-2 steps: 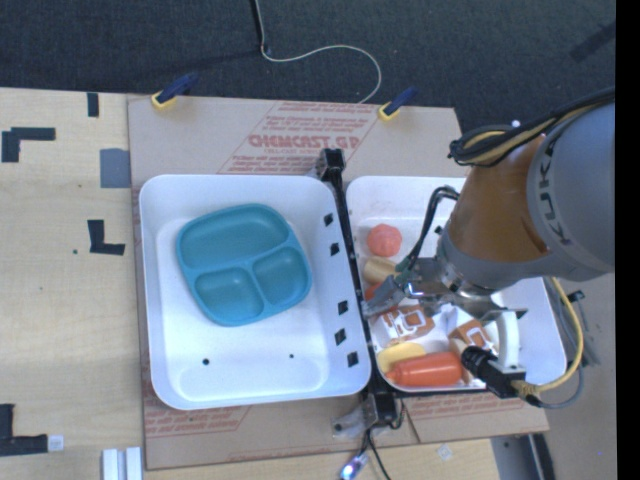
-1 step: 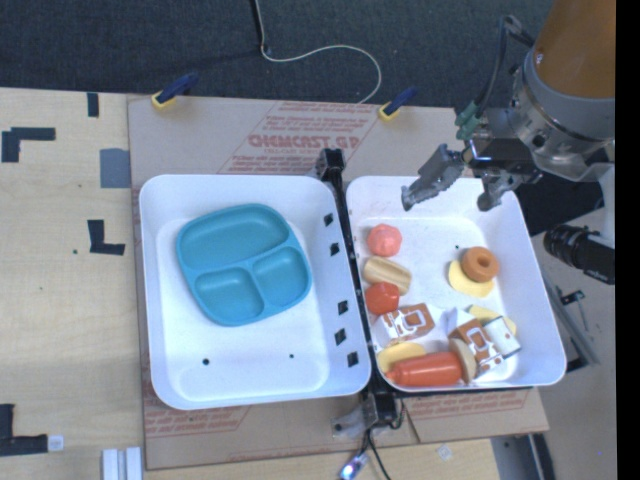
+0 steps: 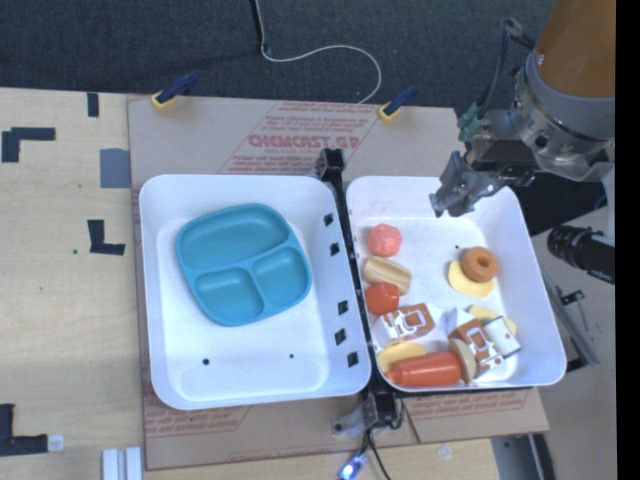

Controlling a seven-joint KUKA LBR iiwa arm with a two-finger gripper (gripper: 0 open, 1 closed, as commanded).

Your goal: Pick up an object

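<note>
A grey gripper hangs above the right bin, its finger state impossible to tell. At its five o'clock, near the bin's centre, lies a doughnut, probably light, rigid, slippery plastic; its outer rim looks the best hold.

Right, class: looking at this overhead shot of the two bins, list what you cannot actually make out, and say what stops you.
- Claw: dark and foreshortened in the camera view; open or shut is unclear.
- Arm: cut off by the top and right edges.
- Toy food pile in the right bin: pieces overlap, so the lower ones are partly hidden.
- Blue tray: compartment depth unreadable from above.
- Print on the cardboard: too small and faint to read fully.
</note>
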